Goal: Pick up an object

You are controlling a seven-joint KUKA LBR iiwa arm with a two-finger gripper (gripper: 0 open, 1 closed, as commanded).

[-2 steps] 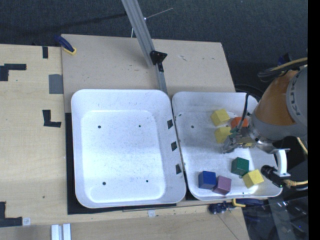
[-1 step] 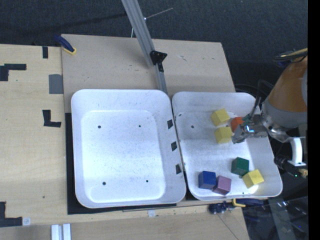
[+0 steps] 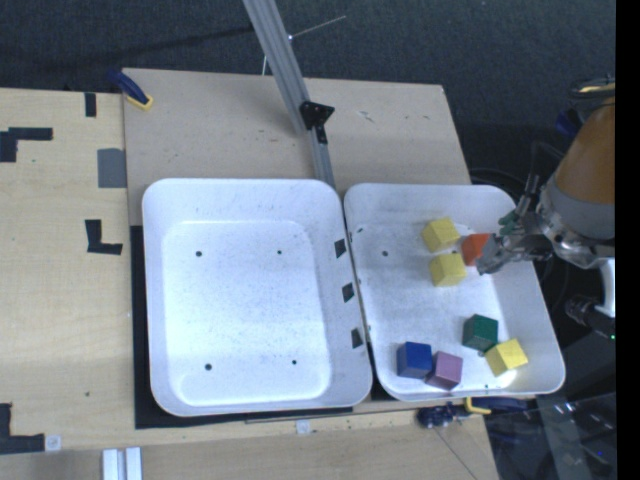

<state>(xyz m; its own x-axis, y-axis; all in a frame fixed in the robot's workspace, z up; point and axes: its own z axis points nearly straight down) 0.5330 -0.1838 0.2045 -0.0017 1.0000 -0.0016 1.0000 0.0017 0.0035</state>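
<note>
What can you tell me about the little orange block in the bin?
The orange block is small, with a plain matte orange-red surface. It lies in the right bin, toward its far right side, between two yellow blocks: one just left and above, the other just below. The gripper sits right against its right side and hides part of it, so its full shape and any grip on it cannot be told.

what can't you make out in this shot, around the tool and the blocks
- Tool: too small and blurred in the camera view to tell open from shut.
- Orange block: partly covered by the tool; touching or merely beside it is unclear.
- Arm: cut off by the right edge.
- Purple block: its contact with the blue block is unclear.
</note>
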